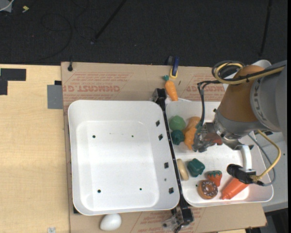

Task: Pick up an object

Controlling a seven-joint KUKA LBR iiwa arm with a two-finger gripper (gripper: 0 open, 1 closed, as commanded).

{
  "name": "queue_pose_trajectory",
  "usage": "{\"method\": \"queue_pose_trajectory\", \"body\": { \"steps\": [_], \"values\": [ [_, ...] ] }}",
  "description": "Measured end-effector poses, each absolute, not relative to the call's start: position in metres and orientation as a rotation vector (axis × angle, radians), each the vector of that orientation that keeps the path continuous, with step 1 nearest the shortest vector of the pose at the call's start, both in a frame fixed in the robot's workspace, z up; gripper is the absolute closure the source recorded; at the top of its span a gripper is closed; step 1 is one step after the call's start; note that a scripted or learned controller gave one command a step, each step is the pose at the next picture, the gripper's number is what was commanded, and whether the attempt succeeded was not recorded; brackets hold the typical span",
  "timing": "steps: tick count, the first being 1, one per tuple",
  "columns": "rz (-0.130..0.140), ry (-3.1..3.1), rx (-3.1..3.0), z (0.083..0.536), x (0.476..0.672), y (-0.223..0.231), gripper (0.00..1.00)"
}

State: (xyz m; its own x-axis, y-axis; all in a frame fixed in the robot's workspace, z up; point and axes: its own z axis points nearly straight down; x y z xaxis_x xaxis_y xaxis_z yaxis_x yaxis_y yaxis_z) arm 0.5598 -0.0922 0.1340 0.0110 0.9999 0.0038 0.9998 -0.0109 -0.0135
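The gripper (202, 141) hangs low inside the right bin (218, 155), at the end of the grey arm (242, 106). From this slant it cannot be told whether it is spread or pressed together, and nothing is seen held in it.

Closest to it is an orange toy piece (189, 135). It lies just beside the gripper on the side toward the left bin, so near that the two may be touching. Just past the orange piece on that side are a dark teal piece (177, 137) and a round green toy (176, 123). Both are close to the wall between the bins.

Nearer the camera than the gripper, a dark green piece (196, 167) sits on the bin floor. A cream-coloured piece (183, 170) is just beside it, toward the dividing wall. Nearer the camera again lie a small red and green toy (214, 175), a toy doughnut with dark icing (207, 190) and an orange cone-shaped toy (233, 189). These three are grouped close together by the near rim, well apart from the gripper.

Beyond the gripper, outside the bin's far rim, a toy carrot (171, 90) lies on the cardboard sheet (102, 81), with a blue clamp (174, 68) past it.

The left bin (116, 149) is well away to the side, and a white egg shape (110, 222) rests outside its near rim.
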Motion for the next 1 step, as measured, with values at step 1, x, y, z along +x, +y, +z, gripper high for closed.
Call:
{"method": "queue_pose_trajectory", "body": {
  "steps": [1],
  "values": [
    [0.011, -2.2, -2.225, 0.1335, 0.5597, -0.0923, 0.0]
  ]
}}
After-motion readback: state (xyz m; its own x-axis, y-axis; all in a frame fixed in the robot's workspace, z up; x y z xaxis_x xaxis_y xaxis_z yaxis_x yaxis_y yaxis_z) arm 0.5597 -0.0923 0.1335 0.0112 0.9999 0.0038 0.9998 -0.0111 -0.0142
